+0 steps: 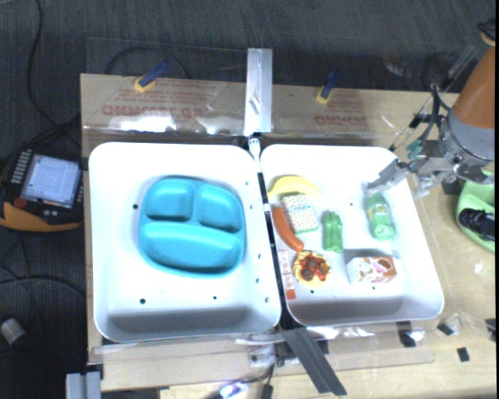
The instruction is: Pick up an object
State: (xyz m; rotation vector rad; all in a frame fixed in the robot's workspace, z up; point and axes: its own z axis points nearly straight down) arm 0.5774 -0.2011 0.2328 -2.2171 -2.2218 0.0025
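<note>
The right bin (416,248) holds several small items. A light green bottle (380,217) lies near its far right side and a darker green bottle (332,229) lies in the middle. There is also a yellow piece (293,186), a checkered packet (300,213), an orange sausage (287,229), a red-and-yellow food piece (311,266) and a white carton with red print (371,268). My gripper (401,181) hangs over the bin's far right corner, just above the light green bottle. Its fingers (380,179) are spread apart with nothing between them.
A blue divided tray (193,224) fills the middle of the left bin (116,306). A green object (478,210) sits on the bench right of the bins. A handheld device (46,185) lies on the floor at far left.
</note>
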